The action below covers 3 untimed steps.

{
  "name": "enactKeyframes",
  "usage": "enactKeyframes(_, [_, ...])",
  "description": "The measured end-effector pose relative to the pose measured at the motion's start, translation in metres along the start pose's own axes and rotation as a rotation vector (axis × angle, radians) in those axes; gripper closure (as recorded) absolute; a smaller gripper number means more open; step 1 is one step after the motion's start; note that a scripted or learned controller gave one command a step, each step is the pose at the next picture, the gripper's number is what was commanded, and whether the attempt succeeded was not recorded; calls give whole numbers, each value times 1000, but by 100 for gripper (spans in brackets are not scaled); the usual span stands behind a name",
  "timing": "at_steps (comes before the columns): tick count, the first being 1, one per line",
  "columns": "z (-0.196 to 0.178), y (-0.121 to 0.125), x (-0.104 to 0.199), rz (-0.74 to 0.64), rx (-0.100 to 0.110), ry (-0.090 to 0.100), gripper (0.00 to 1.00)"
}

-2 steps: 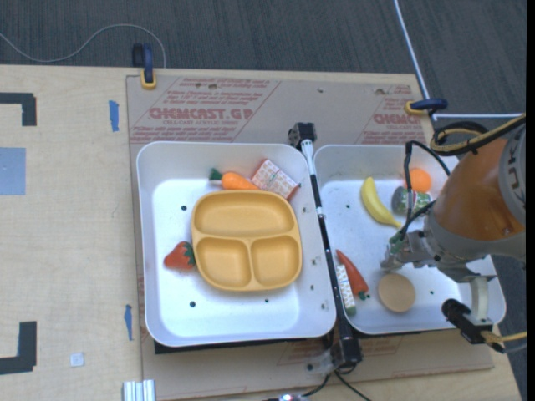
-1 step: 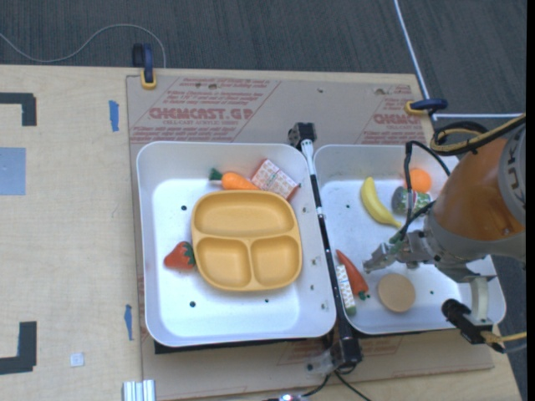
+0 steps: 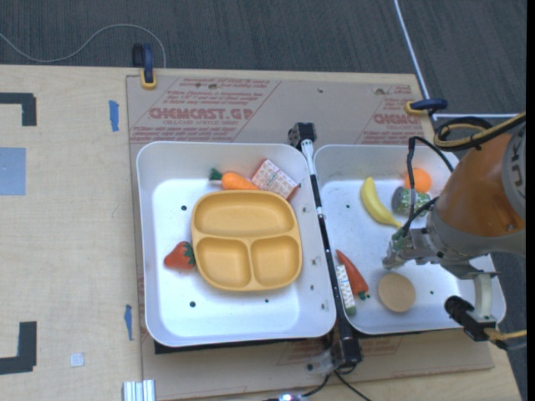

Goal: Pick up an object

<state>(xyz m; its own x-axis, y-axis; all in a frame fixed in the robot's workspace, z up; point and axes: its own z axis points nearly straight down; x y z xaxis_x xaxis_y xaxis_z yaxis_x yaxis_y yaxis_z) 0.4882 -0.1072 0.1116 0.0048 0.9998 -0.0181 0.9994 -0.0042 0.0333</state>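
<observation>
We take the tan disc [image 3: 396,292] as the nearest thing to pick: it lies flat on the floor of the right bin [image 3: 365,224], just below the gripper [image 3: 399,249] in the view and apart from it. The gripper hangs low over that bin, and we cannot tell how its tip is set, since the wrist covers it. Up and to its left lies a banana [image 3: 375,203]; straight above it sits a small green thing [image 3: 407,199], with an orange ball [image 3: 419,180] just beyond. Down and to its left a red pepper [image 3: 353,276] rests against the bin's left wall.

Further left we see the left bin [image 3: 163,224] touching the right one. In it a yellow tray [image 3: 247,241] with three compartments lies flat. Beyond the tray a carrot [image 3: 236,181] and a patterned packet [image 3: 275,178] lie side by side, and a strawberry [image 3: 179,257] touches the tray's left edge.

Both bins stand on a cardboard sheet [image 3: 209,103] with red print, held by a clamp at each far corner. The sheet lies on a pale wood bench [image 3: 67,224] marked with black and blue tape. Past the bench the floor is dark grey carpet [image 3: 267,15], crossed by a thin white cable
</observation>
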Motion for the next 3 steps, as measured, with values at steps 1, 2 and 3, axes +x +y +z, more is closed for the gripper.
enactKeyframes(1, [0, 0, 0, 0, 1, 0, 0])
enactKeyframes(2, [20, -5, 10, 3, 16, 8, 0])
enactKeyframes(3, [10, -3, 7, 4, 7, 0, 100])
